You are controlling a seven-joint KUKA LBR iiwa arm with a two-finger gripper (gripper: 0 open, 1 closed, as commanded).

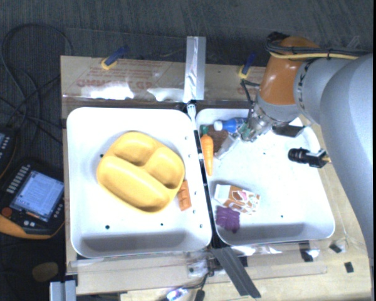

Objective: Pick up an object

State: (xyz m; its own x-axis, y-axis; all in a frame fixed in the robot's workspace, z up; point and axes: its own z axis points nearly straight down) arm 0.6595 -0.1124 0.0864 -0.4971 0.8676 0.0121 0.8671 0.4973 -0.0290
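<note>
Closest to the camera is a small purple thing, crumpled-looking, at about 7 o'clock in the right bin. Touching it on the far side is a flat white packet with orange and brown blotches printed on it, but I can't make out any words on it.

At 9 o'clock in that bin a carrot lies along the wall, pointy end toward the camera. In the 11 o'clock corner there's a little white bottle with a blue cap, lying on its side.

The hand is down low in the same corner, just beside the bottle at its 3 o'clock. Honestly can't tell if the hand is spread or pinched together, or whether it has anything.

The left bin has a big glossy yellow lump with rounded lobes, dead centre. A small orange piece sits against it at 4 o'clock.

On the desk at 12 o'clock, the cardboard has faded red print, too blurry to read.
</note>
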